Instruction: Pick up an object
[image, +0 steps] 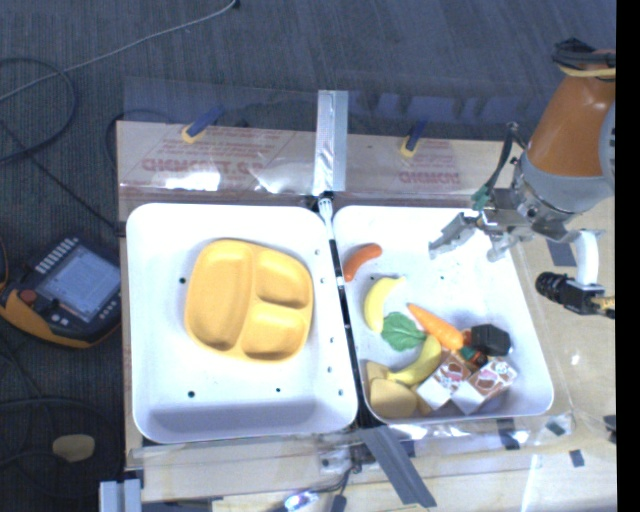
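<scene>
The right bin (520, 300) holds a pile of toy food: an orange-red sausage (360, 258), a yellow banana (380, 298), a green leaf (402, 331), a carrot (436, 323), a second banana (420, 363), a black piece (491, 339), two small printed cartons (472, 379) and a tan lump (390, 396). My gripper (466, 247) hangs over the far right part of this bin, above bare white floor and apart from the pile. Its fingers are spread open with nothing between them.
A yellow divided plate (250, 297) lies in the left bin (150, 390). A taped divider (330, 150) runs between the bins. A pendant (65, 292) and cables lie on the floor at left. A black fitting (562, 288) sits beyond the right bin's rim.
</scene>
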